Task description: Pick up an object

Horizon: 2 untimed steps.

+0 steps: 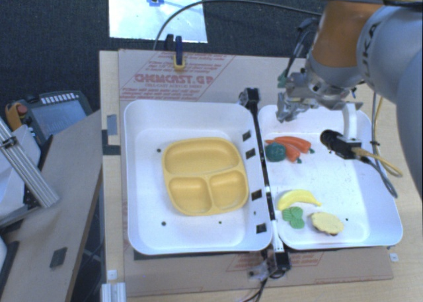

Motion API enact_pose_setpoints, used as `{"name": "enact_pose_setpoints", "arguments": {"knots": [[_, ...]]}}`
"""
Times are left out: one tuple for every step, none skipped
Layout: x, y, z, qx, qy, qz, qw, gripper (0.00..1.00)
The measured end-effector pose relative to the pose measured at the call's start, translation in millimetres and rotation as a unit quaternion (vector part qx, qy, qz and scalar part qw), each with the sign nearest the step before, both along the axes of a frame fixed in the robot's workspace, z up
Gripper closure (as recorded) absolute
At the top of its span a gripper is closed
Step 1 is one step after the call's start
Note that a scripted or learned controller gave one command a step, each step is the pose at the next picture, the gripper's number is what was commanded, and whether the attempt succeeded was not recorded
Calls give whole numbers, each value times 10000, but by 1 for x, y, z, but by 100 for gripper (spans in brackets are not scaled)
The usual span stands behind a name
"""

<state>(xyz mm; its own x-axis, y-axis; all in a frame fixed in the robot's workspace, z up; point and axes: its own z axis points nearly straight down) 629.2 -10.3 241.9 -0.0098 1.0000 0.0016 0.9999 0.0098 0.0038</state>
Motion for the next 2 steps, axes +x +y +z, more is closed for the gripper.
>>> {"name": "enact_pose_setpoints", "arguments": {"knots": [[6, 46, -11, 1, 12, -3, 10000, 100], [9, 101, -2, 7, 4, 2, 10000, 100]]}}
